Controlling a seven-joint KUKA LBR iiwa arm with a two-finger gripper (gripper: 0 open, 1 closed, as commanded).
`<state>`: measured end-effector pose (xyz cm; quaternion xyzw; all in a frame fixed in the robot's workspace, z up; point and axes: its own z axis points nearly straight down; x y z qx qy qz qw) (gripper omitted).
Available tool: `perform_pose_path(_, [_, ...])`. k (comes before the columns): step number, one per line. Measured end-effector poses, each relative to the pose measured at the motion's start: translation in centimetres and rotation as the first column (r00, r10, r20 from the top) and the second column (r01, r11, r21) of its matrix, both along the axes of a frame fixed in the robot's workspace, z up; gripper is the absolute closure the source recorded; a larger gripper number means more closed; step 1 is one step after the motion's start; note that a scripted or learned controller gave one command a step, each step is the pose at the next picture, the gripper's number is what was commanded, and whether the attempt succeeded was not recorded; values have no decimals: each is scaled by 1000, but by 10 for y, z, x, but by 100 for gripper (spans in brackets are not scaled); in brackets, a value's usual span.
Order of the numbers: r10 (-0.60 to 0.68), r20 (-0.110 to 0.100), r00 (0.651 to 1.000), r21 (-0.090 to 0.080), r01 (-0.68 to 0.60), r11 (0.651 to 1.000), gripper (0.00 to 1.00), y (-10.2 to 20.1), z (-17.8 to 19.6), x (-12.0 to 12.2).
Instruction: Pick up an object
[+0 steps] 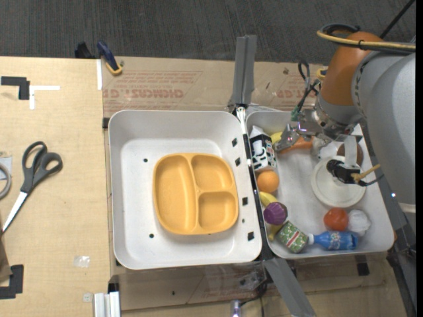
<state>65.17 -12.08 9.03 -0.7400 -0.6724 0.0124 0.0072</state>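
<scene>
pale wood benchtop [53, 243] fills the left of my frame, with dark flooring across the top edge. at the left middle i see scissors [32, 170] with black handles lying on the wood, and near the upper left a small blue clamp [109, 57] at the corner of a brown cardboard sheet [165, 84]. moving right, the left bin [125, 197] sits at centre frame and carries a yellow divided plate [196, 193] lying flat in its middle. a grey divider bar [243, 71] runs down from the top between the two bins. the right bin [377, 243] is crowded: a black-and-white bottle [262, 152] against its left wall, an orange ball [268, 179] just below it, then a purple ball [275, 212], a green can [291, 237] and a blue-labelled bottle [338, 240] along the lower edge, a red ball [336, 218] beside a white round bowl [337, 183]. the arm [370, 71] comes in at the upper right, and the gripper [295, 136] is low in the upper part of the right bin, next to an orange carrot-like piece [301, 144]. i cannot tell how the hand is set, or whether it has anything.
</scene>
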Motion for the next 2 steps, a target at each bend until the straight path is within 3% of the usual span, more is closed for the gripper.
perform_pose_path(1, [-281, -17, 960, -9, 281, 960, 0, 10, -1, -4])
perform_pose_path(2, [-279, 3, 960, -6, 279, 960, 100, 12, 8, 0])
